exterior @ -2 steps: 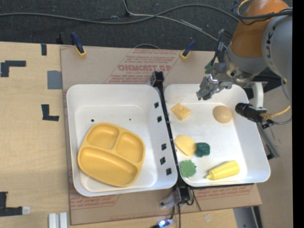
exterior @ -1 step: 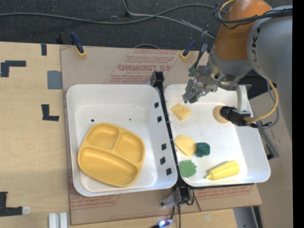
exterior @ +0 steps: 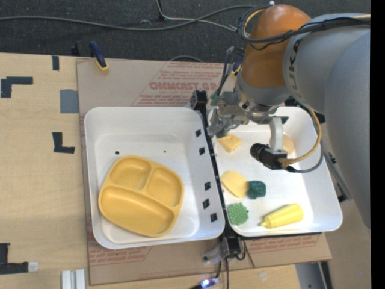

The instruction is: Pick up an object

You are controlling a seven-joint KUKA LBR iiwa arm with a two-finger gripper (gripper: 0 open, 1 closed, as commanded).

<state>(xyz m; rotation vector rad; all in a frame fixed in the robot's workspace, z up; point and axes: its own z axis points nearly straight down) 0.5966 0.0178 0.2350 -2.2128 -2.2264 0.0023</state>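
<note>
You had the arm (exterior: 313, 59) reaching in from the right over the desk (exterior: 36, 161), its bulk covering the far part of the right bin (exterior: 328, 218), while the left bin (exterior: 96, 125) held the yellow divided plate (exterior: 141, 194). Nothing had been lifted yet: every candidate lay in the right bin, the yellow corn cob (exterior: 283, 215) near the front, the pale yellow oval piece (exterior: 234, 183) by the divider, the cheese wedge (exterior: 229, 142) right under the tool, then the dark green piece (exterior: 257, 189) and the green bumpy ball (exterior: 237, 212). The fingers (exterior: 221, 125) hung just above the wedge, and I couldn't tell how far apart they stood or whether they had anything. Your best move, I judged, was a straight descent centred on the wedge, well off the bin wall, before closing
</note>
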